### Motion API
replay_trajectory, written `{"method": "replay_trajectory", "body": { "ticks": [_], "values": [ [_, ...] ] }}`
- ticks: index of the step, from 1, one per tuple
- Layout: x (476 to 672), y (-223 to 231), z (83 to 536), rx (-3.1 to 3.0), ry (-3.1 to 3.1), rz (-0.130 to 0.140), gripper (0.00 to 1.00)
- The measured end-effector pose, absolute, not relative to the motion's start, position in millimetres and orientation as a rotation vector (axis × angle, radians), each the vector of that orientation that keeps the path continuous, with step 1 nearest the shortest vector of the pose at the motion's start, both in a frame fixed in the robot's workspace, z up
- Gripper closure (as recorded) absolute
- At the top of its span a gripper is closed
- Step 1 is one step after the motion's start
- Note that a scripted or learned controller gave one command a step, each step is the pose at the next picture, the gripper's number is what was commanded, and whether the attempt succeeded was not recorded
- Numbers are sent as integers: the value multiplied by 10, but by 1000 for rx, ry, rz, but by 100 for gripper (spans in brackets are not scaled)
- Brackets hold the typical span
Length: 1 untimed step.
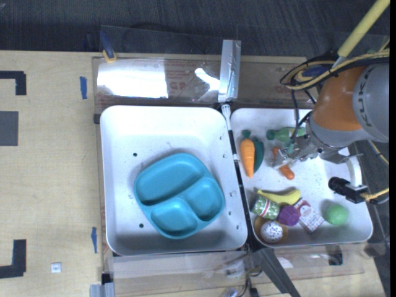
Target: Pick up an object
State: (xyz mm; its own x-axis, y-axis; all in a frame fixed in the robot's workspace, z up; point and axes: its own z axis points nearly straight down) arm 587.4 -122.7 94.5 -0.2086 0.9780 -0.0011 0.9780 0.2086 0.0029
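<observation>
Toy carrot (247,155) — right bin's (362,228) left edge

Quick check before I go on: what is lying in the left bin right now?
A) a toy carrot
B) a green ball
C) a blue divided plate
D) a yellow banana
C. The blue divided plate lies in the left bin, while the toy carrot, green ball and yellow banana all sit in the right bin.
</observation>
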Motion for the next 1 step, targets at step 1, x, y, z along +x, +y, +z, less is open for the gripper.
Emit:
{"method": "replay_trajectory", "body": {
  "ticks": [1],
  "values": [
    [6386, -723, 1840, 2090, 2345, 1, 100]
  ]
}}
